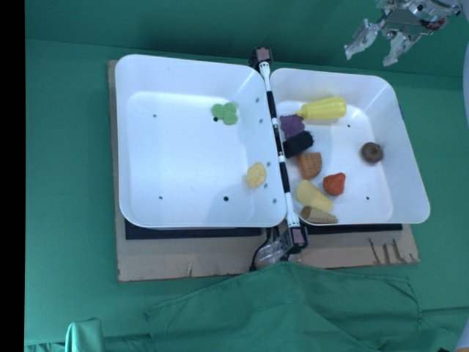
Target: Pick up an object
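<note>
Near cluster: cone pieces (pixel 314 196) and strawberry (pixel 334 183) crowd the right bin's (pixel 410 196) divider; poor targets.
Best pick: brown doughnut (pixel 371 152), alone mid-bin; descend straight, straddle it.
Gripper (pixel 375 44): spread open, empty, above the far rim.

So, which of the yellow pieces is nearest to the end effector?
The long yellow piece at the right bin's far edge; the other two yellow ones lie lower, toward the near edge.
</note>
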Robot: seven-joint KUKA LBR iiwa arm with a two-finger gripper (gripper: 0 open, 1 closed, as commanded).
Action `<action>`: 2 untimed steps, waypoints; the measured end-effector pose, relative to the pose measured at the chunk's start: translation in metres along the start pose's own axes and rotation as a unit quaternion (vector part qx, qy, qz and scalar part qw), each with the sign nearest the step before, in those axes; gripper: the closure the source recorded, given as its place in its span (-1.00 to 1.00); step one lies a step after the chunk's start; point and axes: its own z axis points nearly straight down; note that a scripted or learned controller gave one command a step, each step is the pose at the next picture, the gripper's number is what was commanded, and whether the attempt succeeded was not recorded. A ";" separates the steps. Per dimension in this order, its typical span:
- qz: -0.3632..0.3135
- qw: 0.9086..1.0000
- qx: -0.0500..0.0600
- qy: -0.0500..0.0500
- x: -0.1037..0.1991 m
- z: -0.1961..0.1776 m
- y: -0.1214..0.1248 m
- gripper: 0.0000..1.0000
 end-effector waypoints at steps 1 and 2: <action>0.000 1.000 0.000 0.000 0.000 0.000 0.000 -1.00; 0.000 1.000 0.002 -0.001 -0.005 0.050 0.009 -1.00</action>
